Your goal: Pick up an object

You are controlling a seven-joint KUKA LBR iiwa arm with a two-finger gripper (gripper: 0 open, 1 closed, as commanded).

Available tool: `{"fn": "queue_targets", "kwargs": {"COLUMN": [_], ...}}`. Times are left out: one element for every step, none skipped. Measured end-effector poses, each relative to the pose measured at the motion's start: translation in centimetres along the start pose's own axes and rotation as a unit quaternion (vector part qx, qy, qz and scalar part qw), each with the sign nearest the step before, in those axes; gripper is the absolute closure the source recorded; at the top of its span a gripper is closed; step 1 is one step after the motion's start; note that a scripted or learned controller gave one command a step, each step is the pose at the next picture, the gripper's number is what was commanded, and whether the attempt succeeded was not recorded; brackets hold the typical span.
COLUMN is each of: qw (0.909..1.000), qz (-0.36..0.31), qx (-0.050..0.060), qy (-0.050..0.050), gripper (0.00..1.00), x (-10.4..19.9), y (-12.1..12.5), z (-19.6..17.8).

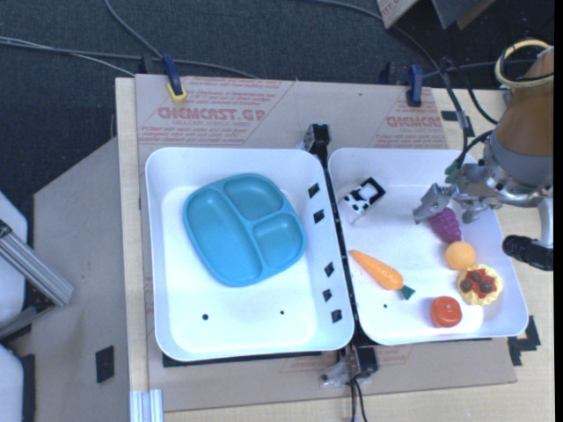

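Note:
My gripper (452,207) hangs over the upper right part of the right bin (387,323), with the grey arm and its orange band coming in from the right. Its two grey fingers stand apart, open, one at the left (430,207) and one at the right (478,206). A purple bunch of grapes (447,227) lies on the bin floor just below and between the fingers; its top end is hidden by the gripper. Nothing is lifted off the floor.
The right bin also holds a black-and-white cow toy (362,195), a carrot (378,270), an orange ball (459,255), a fruit tart (479,284) and a red tomato (446,311). In the left bin (176,323) lies a blue divided plate (245,229).

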State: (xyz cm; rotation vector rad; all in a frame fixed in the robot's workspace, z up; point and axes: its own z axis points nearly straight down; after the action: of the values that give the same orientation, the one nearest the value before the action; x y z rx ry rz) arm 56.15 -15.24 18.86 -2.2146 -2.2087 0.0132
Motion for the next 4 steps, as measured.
{"fn": "queue_targets", "kwargs": {"qw": [1.0, 1.0, 1.0, 1.0], "qz": [-0.002, -0.001, -0.001, -0.001], "qx": [-0.007, -0.005, -0.005, -0.005], "qy": [-0.001, -0.001, -0.001, -0.001], "gripper": [0.0, 0.0, 0.0, 0.0], "x": [0.0, 0.1, -0.4, -0.3], "y": [0.3, 0.1, 0.8, 0.8], "z": [-0.8, 3.5, 8.3, 10.5]}}
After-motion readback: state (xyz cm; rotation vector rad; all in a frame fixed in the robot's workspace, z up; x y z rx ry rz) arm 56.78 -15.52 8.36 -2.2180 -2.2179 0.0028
